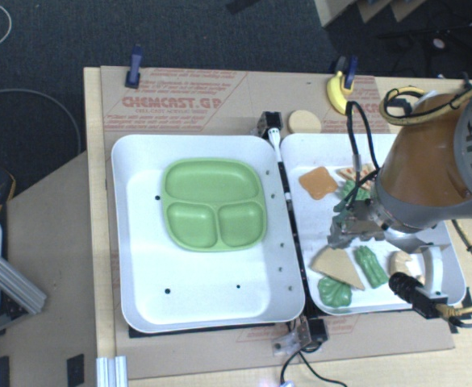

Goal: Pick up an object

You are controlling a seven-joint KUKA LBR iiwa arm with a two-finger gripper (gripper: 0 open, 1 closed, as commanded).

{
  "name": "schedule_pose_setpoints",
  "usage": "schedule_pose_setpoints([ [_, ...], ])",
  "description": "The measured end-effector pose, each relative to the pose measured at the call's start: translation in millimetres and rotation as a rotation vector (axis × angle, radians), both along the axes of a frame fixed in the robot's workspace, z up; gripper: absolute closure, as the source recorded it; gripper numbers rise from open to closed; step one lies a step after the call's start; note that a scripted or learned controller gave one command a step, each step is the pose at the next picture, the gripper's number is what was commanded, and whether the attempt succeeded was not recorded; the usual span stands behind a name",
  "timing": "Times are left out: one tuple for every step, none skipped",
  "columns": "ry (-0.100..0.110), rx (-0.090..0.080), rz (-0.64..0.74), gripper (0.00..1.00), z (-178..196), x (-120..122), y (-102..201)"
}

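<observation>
Red print on the brown bench board [219, 95] reads "CHEMCAST G.P", w/ smaller lines above and below too small to read. Left bin [139, 240]: smooth white plastic, rounded corners, holds a matte green divided plate [214, 202] w/ one long compartment up top and two small ones below. Right bin [453, 272]: same white plastic, holds toy food, i.e. an orange flat piece [318, 183], a tan wedge [338, 265], a green ribbed pod shape [371, 266], a lumpy green piece [334, 293], and a pale chunk [403, 263]. Gripper [350, 228] sits low in the right bin, just above the wedge and pod; can't tell its state, metal parts hide it. Arm's orange band is glossy. Yellow banana-like item [336, 93] and a round beige disc [304, 122] lie on the board beyond the bins.
</observation>
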State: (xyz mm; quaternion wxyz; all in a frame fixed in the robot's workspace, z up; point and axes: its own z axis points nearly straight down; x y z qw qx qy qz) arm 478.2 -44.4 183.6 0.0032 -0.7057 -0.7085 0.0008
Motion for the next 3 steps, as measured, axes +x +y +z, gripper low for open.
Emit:
schedule_pose_setpoints([
  [-0.013, 0.000, 0.005, 1.00, 69, 16, 63],
  [-0.003, -0.001, 0.002, 1.00, 66, 0, 110],
  [-0.020, -0.001, -0.002, 1.00, 184, 3, 111],
])
